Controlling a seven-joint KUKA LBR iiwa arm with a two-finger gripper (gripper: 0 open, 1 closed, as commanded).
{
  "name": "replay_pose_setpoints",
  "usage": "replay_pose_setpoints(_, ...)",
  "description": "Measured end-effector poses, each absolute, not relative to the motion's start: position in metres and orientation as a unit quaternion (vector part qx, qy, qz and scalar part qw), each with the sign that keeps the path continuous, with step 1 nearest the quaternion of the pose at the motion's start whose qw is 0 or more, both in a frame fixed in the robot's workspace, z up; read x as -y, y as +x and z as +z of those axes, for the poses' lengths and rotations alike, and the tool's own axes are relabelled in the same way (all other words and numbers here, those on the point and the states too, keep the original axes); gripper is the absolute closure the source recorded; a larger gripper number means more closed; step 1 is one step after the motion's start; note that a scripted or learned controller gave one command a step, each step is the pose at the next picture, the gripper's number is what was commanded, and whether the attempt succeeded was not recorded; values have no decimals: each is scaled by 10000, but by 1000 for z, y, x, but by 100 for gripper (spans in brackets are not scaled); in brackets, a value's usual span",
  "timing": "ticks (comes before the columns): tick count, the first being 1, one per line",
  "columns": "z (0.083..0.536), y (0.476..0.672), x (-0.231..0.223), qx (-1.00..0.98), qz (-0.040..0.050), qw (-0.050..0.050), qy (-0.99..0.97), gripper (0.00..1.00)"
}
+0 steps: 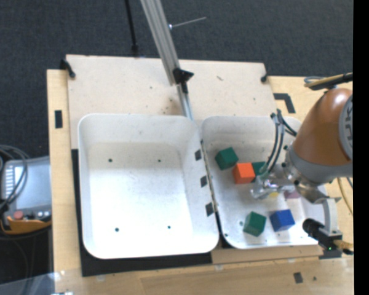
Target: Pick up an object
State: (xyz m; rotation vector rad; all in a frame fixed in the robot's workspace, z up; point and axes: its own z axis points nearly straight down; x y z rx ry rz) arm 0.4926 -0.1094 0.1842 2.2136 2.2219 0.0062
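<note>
I had the tool (pixel 265 189) low in the right bin (pixel 234 128), just beside the orange block (pixel 244 173); whether it was open I couldn't tell. Next I'd judge it needed centring over that block.

bins (pixel 141 125): white
upper cube (pixel 226 158): green
lower cube (pixel 254 223): green
middle cube (pixel 244 173): orange
corner cube (pixel 282 219): blue
arm (pixel 325 134): orange band

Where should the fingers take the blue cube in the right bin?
Across two opposite flat side faces of the blue cube, coming straight down from above. It sits flat on the white right bin floor; the green cube beside it leaves a gap.
</note>
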Motion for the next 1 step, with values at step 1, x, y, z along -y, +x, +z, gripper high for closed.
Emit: replay_pose_setpoints(1,230,488,109,-7085,20,30,7057,100)
